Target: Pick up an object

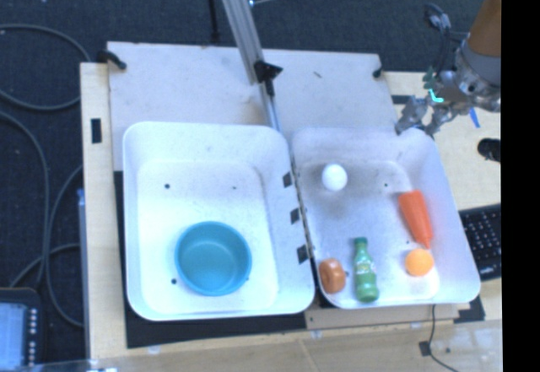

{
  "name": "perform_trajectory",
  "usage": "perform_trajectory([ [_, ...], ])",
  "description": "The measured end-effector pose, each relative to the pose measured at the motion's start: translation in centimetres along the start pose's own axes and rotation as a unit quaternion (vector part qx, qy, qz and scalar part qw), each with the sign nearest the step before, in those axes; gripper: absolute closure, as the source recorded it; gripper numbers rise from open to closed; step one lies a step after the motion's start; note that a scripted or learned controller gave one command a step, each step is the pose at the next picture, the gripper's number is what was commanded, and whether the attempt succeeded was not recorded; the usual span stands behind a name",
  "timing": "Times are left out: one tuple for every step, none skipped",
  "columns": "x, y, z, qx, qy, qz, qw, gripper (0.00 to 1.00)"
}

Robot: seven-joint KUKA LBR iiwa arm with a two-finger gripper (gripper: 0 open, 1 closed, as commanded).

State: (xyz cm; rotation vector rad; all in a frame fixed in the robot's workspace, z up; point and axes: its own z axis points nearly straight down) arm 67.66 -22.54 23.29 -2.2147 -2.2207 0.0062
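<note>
In the right bin (447, 193) we see a white ball (334, 177), an orange carrot (415, 217), a small orange (418, 262), a green bottle (364, 270) and a brown object (332, 275). The left bin (152, 159) holds a blue bowl (213, 257). Our hand (419, 119) hovers over the right bin's far corner, holding nothing, its fingers slightly parted.
</note>
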Motion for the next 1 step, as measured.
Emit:
perform_trajectory([
  [-0.02,0.18,-0.62,-0.005,-0.001,0.000,1.0000,0.00],
])
